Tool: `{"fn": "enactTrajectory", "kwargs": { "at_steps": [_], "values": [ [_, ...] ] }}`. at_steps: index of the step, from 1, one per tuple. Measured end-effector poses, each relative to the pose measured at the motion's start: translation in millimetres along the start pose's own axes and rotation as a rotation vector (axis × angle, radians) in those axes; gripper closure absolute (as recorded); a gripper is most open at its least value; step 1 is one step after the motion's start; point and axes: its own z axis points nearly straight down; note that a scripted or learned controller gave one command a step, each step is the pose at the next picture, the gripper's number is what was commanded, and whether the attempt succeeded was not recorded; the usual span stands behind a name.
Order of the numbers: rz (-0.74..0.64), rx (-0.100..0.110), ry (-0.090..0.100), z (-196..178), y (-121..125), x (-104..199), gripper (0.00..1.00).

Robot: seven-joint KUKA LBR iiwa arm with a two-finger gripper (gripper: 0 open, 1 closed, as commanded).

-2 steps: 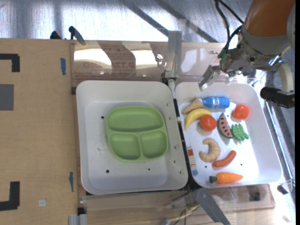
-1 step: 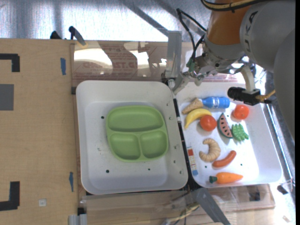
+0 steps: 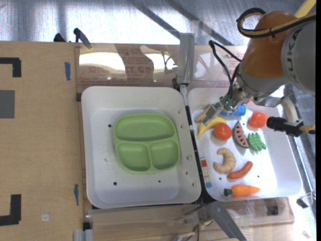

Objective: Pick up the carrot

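The carrot (image 3: pixel 244 190), orange with a small green top, lies near the front edge of the right bin (image 3: pixel 286 177). My gripper (image 3: pixel 226 106) hangs over the far part of that bin, above a yellow banana (image 3: pixel 210 124) and a blue piece (image 3: pixel 239 110). It is well away from the carrot, which lies toward the front of the bin. Nothing shows between the gripper and the carrot but other toy foods.
The right bin also holds a red tomato (image 3: pixel 222 131), an orange-red fruit (image 3: pixel 258 119), a watermelon slice (image 3: pixel 241 134), a green leafy piece (image 3: pixel 257 141), a croissant (image 3: pixel 226 159) and a sausage (image 3: pixel 240 170). A green divided plate (image 3: pixel 147 142) sits in the left bin (image 3: pixel 95 149).
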Motion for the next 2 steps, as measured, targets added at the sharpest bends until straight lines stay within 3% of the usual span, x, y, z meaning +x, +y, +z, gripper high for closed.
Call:
{"fn": "enactTrajectory", "kwargs": {
  "at_steps": [1,2],
  "values": [
    [0.004,-0.004,-0.001,12,20,9,0.0],
    [0.199,0.003,0.003,67,-18,-49,0.0]
  ]
}}
